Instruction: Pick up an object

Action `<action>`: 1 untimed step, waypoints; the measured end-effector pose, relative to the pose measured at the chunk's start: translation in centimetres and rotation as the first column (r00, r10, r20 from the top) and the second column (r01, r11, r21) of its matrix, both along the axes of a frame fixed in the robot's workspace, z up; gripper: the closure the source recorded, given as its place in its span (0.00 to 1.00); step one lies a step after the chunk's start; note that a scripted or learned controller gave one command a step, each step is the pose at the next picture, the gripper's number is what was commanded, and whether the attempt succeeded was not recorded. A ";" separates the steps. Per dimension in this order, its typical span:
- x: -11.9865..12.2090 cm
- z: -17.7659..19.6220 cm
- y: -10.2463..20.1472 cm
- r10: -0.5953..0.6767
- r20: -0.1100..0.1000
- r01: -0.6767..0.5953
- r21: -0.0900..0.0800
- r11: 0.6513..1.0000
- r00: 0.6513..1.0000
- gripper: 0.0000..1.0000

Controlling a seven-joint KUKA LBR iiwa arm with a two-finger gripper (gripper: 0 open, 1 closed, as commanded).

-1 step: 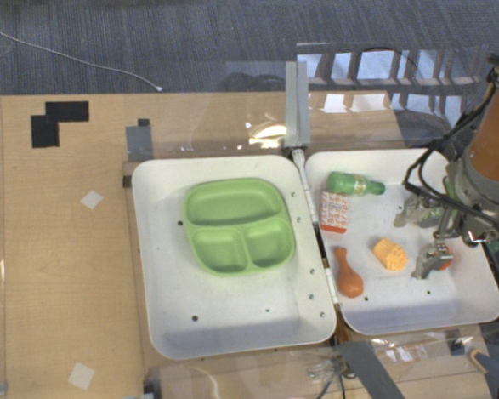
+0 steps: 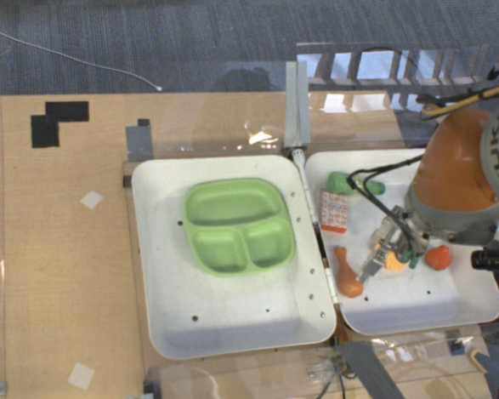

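In the right bin [image 2: 462, 307] the gripper [image 2: 381, 258] was low over the clutter, arm coming in from the right with the orange band above the wrist. Fingers read as slightly apart, pointing down-left, nothing visibly between them, so no hold yet.

Candidates sat tight together: yellow piece [image 2: 395, 263] just beside the fingers, orange carrot-shaped toy [image 2: 346, 275] touching or nearly touching the fingertip side, red ball [image 2: 438, 258] to the right, white-and-red packet [image 2: 335, 210] and green item [image 2: 340, 182] further up the bin. Left bin [image 2: 169, 328] had the green divided tray [image 2: 238, 225], well apart, not relevant.

My read: step in hand was final descent and close on the yellow piece or the carrot. To do it well:
- commit to one target; straddling two would likely pinch neither
- centre the fingers across the narrow axis of the carrot, not along it
- go fully down before closing; a high close would slip off the rounded top
- stay off the centre wall of the bin, it was close on the left
- lift straight up, slowly, then check for an object between the fingers
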State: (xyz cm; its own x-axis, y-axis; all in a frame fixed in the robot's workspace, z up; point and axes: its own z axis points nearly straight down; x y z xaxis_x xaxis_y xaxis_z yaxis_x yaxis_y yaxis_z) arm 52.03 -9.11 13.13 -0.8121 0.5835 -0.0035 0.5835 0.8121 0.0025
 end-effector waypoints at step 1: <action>1.2 -2.6 -2.2 0.195 0.032 -0.194 -0.022 0.981 0.980 0.00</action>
